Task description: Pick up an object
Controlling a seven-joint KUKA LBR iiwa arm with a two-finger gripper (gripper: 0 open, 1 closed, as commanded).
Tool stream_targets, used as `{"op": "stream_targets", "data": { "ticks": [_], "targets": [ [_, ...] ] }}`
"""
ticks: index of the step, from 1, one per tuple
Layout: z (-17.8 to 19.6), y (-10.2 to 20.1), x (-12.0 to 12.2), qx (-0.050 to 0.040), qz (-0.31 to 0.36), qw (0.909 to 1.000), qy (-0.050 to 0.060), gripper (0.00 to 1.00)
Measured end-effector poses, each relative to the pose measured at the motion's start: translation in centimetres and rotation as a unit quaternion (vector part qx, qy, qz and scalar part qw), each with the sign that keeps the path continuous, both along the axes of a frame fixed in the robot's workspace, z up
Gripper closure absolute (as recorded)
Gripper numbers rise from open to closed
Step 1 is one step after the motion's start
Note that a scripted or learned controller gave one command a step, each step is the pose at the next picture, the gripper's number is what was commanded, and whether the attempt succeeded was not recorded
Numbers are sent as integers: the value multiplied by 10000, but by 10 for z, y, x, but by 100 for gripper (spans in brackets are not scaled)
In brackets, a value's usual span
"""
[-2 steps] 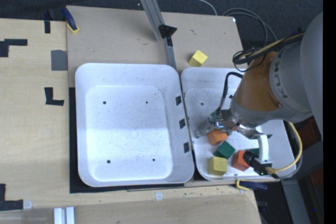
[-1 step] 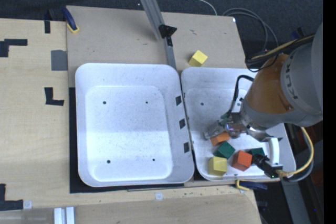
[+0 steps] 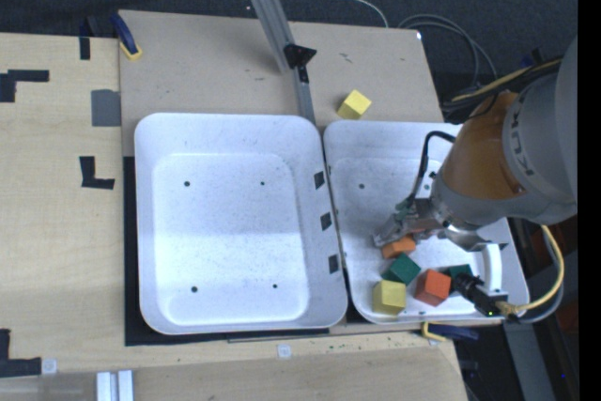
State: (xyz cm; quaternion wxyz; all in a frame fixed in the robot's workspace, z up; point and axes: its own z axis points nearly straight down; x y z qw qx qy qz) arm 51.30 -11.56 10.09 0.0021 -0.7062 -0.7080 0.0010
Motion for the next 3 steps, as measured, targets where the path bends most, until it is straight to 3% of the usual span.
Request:
{"op": "stream_targets", "data": {
  "ticks": [1, 2, 3],
  "targets": [
    [95, 90, 28, 9, 40, 10000, -52, 100],
    [163, 80, -28, -4, -10, 10000, -30, 100],
    [86, 145, 10, -1, 25, 10000, 21, 100]
  ]
}}
